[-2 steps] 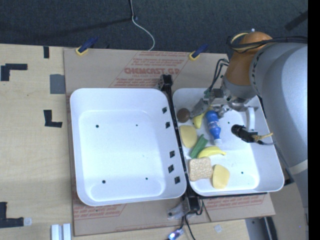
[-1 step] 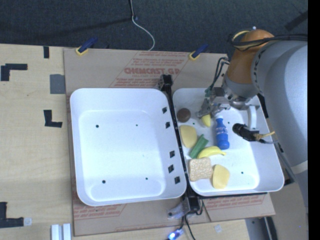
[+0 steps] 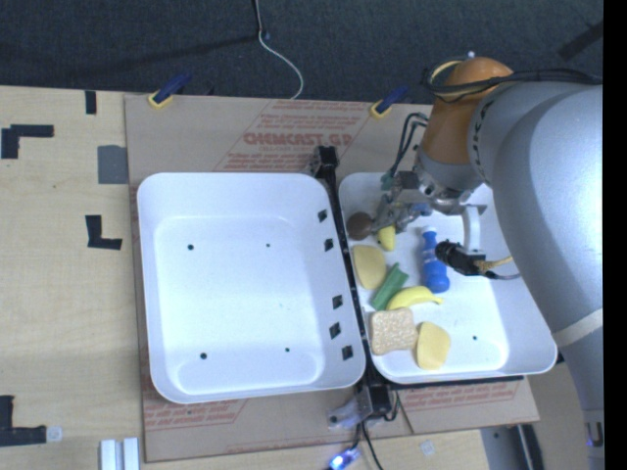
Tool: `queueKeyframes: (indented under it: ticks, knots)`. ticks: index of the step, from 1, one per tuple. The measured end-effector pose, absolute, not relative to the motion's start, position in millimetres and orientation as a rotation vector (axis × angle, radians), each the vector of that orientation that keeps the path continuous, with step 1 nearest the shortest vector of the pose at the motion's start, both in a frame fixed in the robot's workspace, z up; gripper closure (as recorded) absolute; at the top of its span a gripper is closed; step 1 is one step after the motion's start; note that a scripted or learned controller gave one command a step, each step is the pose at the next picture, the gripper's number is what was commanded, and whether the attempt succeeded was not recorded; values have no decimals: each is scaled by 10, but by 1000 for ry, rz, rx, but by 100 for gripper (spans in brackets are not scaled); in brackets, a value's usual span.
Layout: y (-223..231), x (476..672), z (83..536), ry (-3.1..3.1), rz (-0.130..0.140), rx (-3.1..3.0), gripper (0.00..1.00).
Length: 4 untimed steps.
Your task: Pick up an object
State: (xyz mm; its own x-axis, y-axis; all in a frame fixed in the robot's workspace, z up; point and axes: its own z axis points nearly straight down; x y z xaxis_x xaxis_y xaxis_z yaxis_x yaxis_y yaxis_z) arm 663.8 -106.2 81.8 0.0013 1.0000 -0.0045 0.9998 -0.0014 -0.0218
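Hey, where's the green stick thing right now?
In the camera view, the green stick lies tilted in the right bin, near its left wall, between the pale yellow piece above it and the banana at its lower right.

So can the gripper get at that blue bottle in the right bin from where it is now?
Probably yes. The gripper hangs low over the right bin's far end, and the blue bottle lies just beside it with its top uncovered and nothing stacked on it.
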Motion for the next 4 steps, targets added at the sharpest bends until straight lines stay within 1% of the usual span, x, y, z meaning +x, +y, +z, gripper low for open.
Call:
queueKeyframes:
  ticks: [1,2,3,4]
  knots:
    - [-1042,6067,839,-2217,9,-2220,100]
    - [-1063,5502,1394,-2219,4,-2221,100]
    - [-1000,5648,1910,-2226,-4,-2221,100]
    - [-526,5668,1835,-2225,1,-2213,100]
